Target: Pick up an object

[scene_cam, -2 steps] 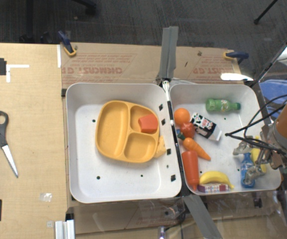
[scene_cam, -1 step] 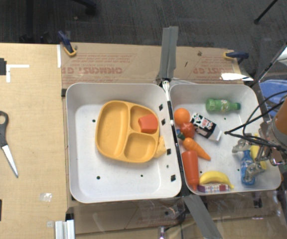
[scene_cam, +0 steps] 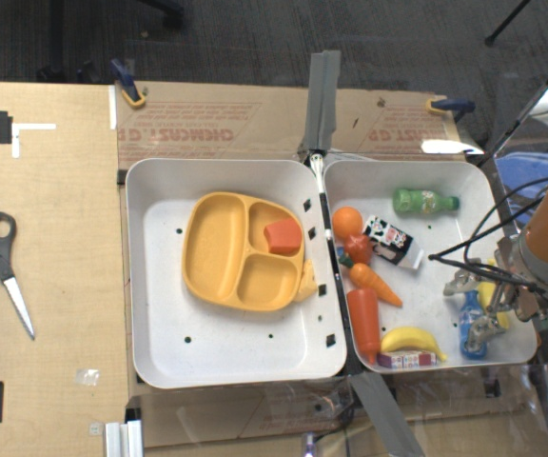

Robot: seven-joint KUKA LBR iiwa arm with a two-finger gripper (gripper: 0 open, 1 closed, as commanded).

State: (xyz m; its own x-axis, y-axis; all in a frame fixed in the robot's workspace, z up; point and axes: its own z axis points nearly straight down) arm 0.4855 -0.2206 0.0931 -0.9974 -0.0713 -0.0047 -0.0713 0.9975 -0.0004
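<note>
My gripper [scene_cam: 486, 305] hangs low over the right-hand end of the right bin [scene_cam: 445, 174], below the arm's orange band. Right under it lie a small blue object [scene_cam: 472, 336] and a yellow piece [scene_cam: 488, 293], partly covered by the gripper's metal parts. Whether it touches either one cannot be made out. Further left in this bin are a green bottle [scene_cam: 426, 201], an orange [scene_cam: 347, 221], a black-and-white carton [scene_cam: 391, 241], a carrot [scene_cam: 375, 285], a red cylinder [scene_cam: 363, 320] and a banana [scene_cam: 412, 339].
The left bin [scene_cam: 150, 284] holds a yellow divided plate [scene_cam: 219, 250] with an orange-red block [scene_cam: 282, 237] in one compartment. Scissors [scene_cam: 6, 269] lie on the wooden bench at the left. Cables run from the arm across the right bin's far right side.
</note>
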